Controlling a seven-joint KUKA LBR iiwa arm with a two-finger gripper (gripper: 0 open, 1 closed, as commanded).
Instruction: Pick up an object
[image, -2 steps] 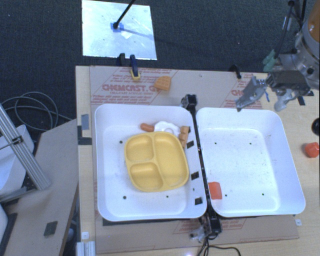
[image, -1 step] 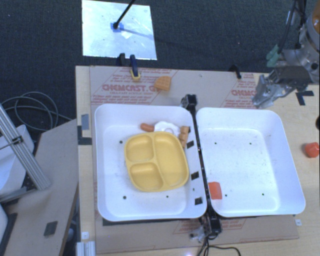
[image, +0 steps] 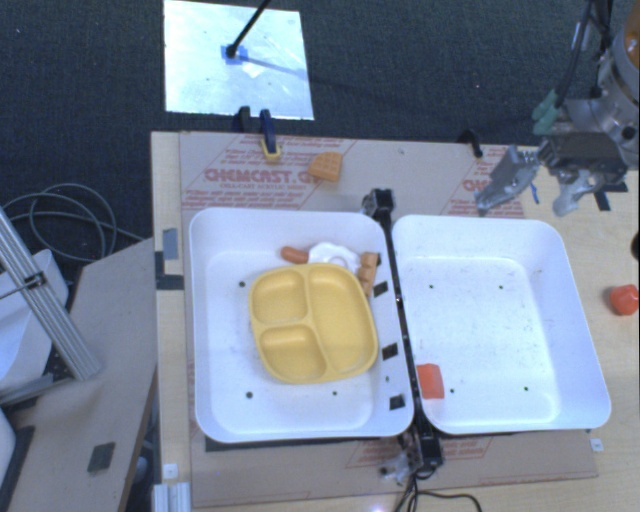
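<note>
The claw (image: 532, 192) hangs released, fingers spread and holding nothing, above the counter (image: 430, 170) just beyond the right bin's (image: 560, 300) far edge. An orange block (image: 430, 381) lies in that bin's near left corner. In the left bin (image: 215, 330) a yellow divided plate (image: 311, 324) sits beside a small sausage (image: 294, 255).

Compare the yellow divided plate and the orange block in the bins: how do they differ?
The yellow plate lies in the left bin; the orange block lies in the right bin. The plate is far larger. The plate has three compartments; the block is solid. Neither touches the gripper.
</note>
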